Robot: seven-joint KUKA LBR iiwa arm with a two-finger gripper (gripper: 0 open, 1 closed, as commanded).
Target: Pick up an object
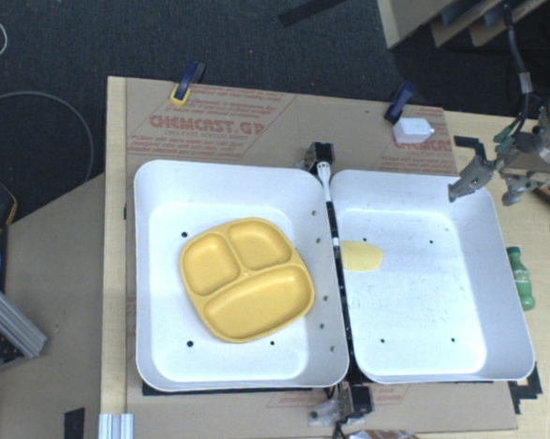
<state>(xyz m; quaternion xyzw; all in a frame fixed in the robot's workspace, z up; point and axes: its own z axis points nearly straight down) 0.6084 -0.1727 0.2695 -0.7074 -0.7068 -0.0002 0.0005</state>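
Note:
A yellow divided plate (246,279) with three compartments lies flat in the left bin (151,252). A small pale yellow piece (361,256) rests on the floor of the right bin (438,310), close to its left wall. My gripper (492,182) hangs at the far right, over the back right corner of the right bin, well away from both yellow things. Its two grey fingers (467,182) are spread apart with nothing between them.
Blue clamps (186,83) and a white block (413,131) sit along the back of the cardboard-covered bench. A black bracket (321,157) joins the bins at the back. A green object (521,276) lies outside the right bin's right rim.

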